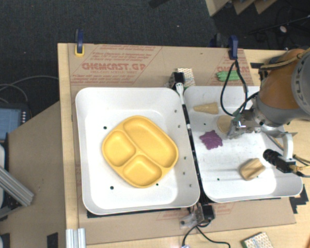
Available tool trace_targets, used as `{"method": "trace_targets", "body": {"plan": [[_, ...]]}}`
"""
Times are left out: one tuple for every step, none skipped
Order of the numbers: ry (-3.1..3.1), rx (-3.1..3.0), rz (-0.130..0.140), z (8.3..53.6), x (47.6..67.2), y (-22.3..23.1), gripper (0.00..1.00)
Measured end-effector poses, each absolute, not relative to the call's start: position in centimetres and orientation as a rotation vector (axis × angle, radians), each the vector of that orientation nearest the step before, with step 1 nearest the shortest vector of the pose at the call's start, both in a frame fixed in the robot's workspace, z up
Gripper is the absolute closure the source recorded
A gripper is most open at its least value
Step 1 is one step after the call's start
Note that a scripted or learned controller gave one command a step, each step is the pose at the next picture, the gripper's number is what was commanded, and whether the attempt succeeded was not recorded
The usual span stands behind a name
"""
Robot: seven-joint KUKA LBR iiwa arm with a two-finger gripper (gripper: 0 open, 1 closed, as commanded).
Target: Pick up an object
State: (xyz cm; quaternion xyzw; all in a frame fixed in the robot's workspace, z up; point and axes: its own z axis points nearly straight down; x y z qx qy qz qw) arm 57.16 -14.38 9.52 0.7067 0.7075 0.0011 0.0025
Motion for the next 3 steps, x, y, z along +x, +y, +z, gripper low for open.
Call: {"method": "trace_targets", "body": {"plan": [[2.217, 2.215, 0.005, 10.5, 57.2, -14.4, 1.00], [2.215, 2.213, 0.008, 11.5, 57.3, -14.4, 1.00], [2.211, 2.216, 0.006, 21.1, 57.4, -18.3, 1.00]]}}
